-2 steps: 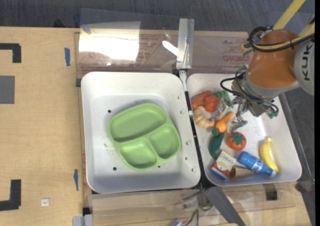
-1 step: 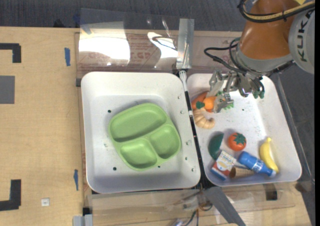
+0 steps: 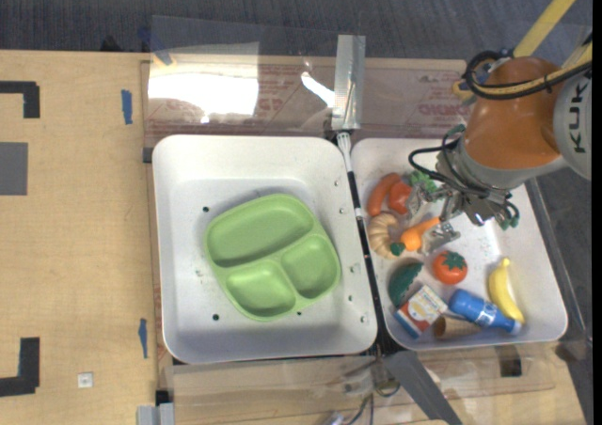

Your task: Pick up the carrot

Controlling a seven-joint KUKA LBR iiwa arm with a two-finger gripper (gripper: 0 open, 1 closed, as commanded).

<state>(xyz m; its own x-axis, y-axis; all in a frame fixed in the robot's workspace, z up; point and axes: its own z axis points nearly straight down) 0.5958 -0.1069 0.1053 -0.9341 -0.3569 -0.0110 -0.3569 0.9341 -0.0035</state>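
Camera view: my tool (image 3: 450,218) is low in the right bin (image 3: 550,306), directly over the carrot (image 3: 415,233). I cannot tell how far it is open, nor whether it has hold of anything. I judge this to be the grasp step; next comes a confirmed closure on the carrot, then a straight lift. Room is tight: a croissant (image 3: 381,230) and red pepper (image 3: 388,196) crowd beyond the carrot, a tomato (image 3: 450,266) lies just below. The bin wall is well clear.
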